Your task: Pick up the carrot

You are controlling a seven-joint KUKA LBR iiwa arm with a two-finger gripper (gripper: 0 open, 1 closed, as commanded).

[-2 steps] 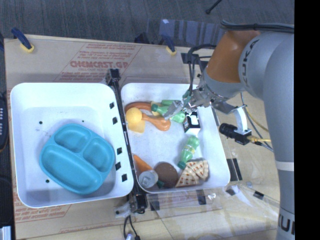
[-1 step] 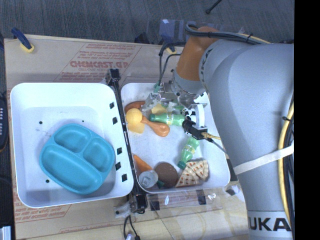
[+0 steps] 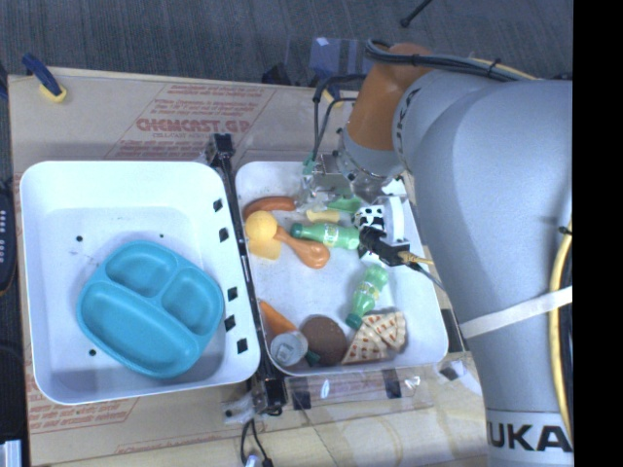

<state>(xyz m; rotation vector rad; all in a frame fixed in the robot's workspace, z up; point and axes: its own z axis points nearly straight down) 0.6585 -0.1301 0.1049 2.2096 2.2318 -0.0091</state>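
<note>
Red print runs across the brown cardboard sheet (image 3: 185,115) under the two bins. Near the sheet's far edge, above the left bin (image 3: 39,261), the largest line reads "CHEMCAST GP", with one smaller red line above it and more below it; these are too small to read. Further red print shows on the same sheet at its near left corner, below the left bin, and it is also too small to make out. On the base of the grey arm (image 3: 506,261), at the lower right, large white letters spell "UKA", the visible part of a word whose start is hidden.
</note>
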